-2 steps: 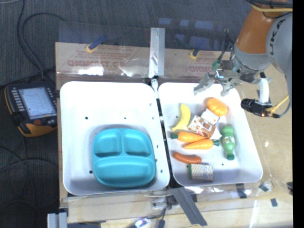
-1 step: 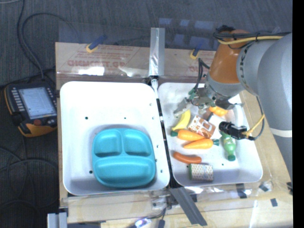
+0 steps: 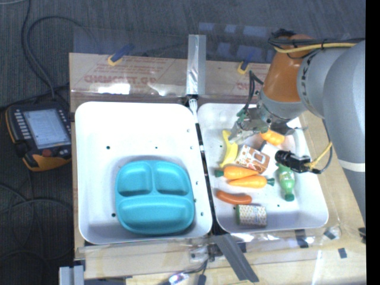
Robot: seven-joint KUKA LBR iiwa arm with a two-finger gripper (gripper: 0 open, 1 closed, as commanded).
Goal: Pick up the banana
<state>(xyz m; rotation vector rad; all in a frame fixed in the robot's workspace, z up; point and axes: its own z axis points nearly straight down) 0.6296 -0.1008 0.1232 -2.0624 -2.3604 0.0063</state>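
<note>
Grey and orange, my arm (image 3: 320, 70) comes in from three o'clock and bends down over the right bin (image 3: 309, 215), wrist pointing toward the bin's upper middle. My gripper (image 3: 243, 129) hangs low there, but I cannot tell how it is set.

The banana (image 3: 229, 151) lies just at seven o'clock of my gripper, close to it, along the bin's left wall, yellow and curved, running roughly twelve to six. Whether I touch it I cannot tell.

Clutter crowds it. A small orange-and-white carton (image 3: 253, 158) sits just at three o'clock of the banana. At five o'clock of the banana lie two carrots (image 3: 243, 177), stacked close. Below them, toward six o'clock, is a red sausage (image 3: 233, 198), then a patterned can (image 3: 252, 215) on its side. A green bottle (image 3: 287, 184) lies at four o'clock of the carton. An orange piece (image 3: 272, 138) sits under my wrist, at one o'clock of the carton.

The left bin (image 3: 95, 135) holds one blue divided tray (image 3: 155, 196).

Count: two bins, one banana, two carrots, one carton, one sausage, one can, one bottle, one tray.
</note>
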